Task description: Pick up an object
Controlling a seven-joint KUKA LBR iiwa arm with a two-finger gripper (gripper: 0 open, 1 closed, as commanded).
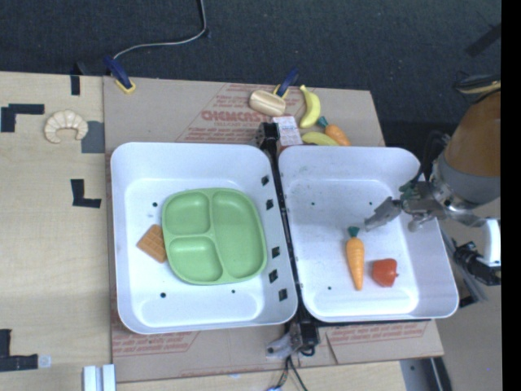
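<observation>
Gripper (376, 217): above the right bin (326, 169), just above the carrot's green top; finger state unclear.
Carrot (356, 261): right bin floor, beside a red tomato (385, 272).
Left bin (130, 186): green divided plate (215, 235).

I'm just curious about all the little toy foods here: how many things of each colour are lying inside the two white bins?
Green: 1, the divided plate
Orange: 1, the carrot
Red: 1, a small tomato-like piece
Tan: 1, a flat piece tucked under the plate's left edge
Total: 4
</observation>
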